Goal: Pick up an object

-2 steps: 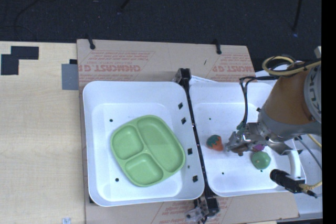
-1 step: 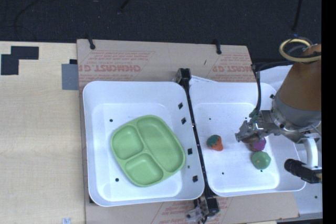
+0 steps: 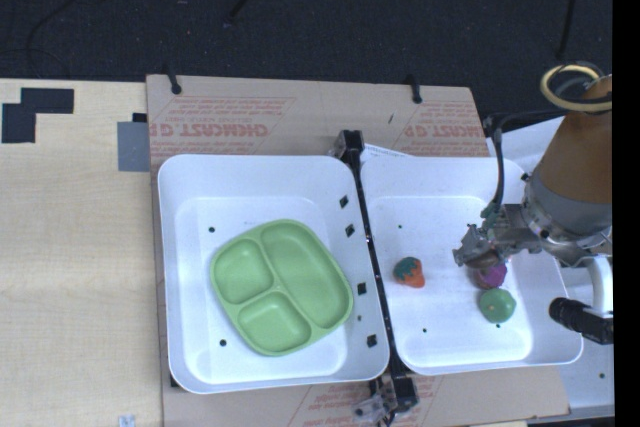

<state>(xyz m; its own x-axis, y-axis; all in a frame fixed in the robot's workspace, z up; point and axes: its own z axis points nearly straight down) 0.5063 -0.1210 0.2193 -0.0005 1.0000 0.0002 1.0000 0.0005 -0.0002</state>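
I see the claw (image 3: 487,255) over a purple object (image 3: 491,274), partly hiding it; I cannot tell its state.

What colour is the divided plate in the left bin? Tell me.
Light green, seen clearly in the camera view.

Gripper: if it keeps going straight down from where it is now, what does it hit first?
Most likely the purple object, which sits right under the gripper in the right bin. Height is hard to judge from this slanted view. The green ball lies just beside that line.
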